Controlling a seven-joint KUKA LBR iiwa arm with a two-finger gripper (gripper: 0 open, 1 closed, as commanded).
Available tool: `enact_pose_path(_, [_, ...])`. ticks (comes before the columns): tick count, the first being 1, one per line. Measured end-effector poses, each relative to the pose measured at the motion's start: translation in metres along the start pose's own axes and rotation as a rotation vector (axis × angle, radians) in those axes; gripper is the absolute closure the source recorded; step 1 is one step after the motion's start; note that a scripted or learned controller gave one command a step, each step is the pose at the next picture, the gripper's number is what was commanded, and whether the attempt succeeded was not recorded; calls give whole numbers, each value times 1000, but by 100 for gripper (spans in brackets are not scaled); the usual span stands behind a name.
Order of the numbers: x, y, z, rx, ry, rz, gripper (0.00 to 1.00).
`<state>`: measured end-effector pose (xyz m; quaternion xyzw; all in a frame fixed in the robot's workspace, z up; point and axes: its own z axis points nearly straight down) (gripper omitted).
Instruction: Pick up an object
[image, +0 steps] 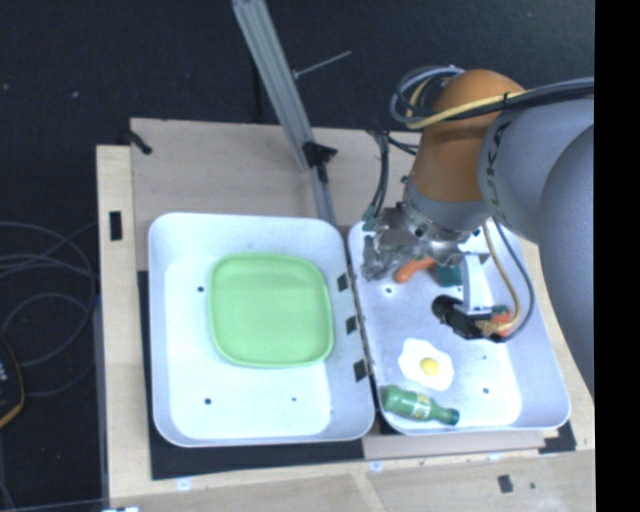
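Two bins (180, 300): white, shallow, side by side on a pale bench (230, 160).
Left bin: green plate (271, 309), lying flat.
Right bin: fried egg (426, 365); green bottle (420, 405) on its side near the front rim; orange piece (410, 269) just beside the gripper (378, 255).
Gripper: lowered at the right bin's back left; grip state cannot be told.

Robotics lab — test cell, not a home or kitchen. Evidence: a grey industrial arm (540, 150) with an orange band enters from the right of the frame, with exposed cables looped at its wrist. A plain wooden counter (230, 165) carries two shallow white bins (165, 300) side by side at centre. A metal pole (285, 100) rises at upper centre. Loose cables (40, 290) trail over the dark floor at left — lab wiring.
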<state>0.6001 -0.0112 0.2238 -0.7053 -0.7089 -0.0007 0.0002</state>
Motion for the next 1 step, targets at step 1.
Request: enact_pose_path(1, [48, 7, -12, -1, 0, 1, 100])
